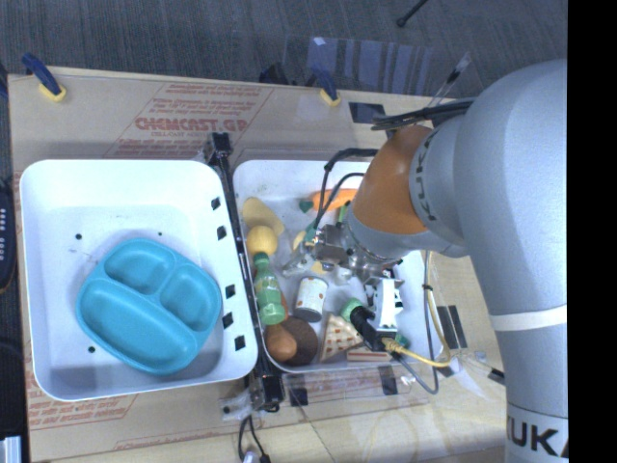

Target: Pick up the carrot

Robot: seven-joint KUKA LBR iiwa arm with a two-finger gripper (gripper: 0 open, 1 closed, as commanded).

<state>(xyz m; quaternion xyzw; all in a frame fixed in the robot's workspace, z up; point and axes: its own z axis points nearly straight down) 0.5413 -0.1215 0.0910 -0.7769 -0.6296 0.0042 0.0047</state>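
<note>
The carrot [335, 201] is an orange piece with a green end, lying near the back of the right bin [280, 174]. Only a part of it shows, because the arm's orange band and wrist cover the rest. My gripper [326, 247] hangs low over the middle of the right bin, just in front of the carrot and among the cluttered items. Nothing can be made out in its grasp.
The right bin also holds a yellow fruit [260, 226], a green bottle [269, 295], a small white can [310, 298], a brown round item [293, 341] and a pizza slice [338, 337]. A blue divided plate [147, 303] lies in the left bin [58, 191].
</note>
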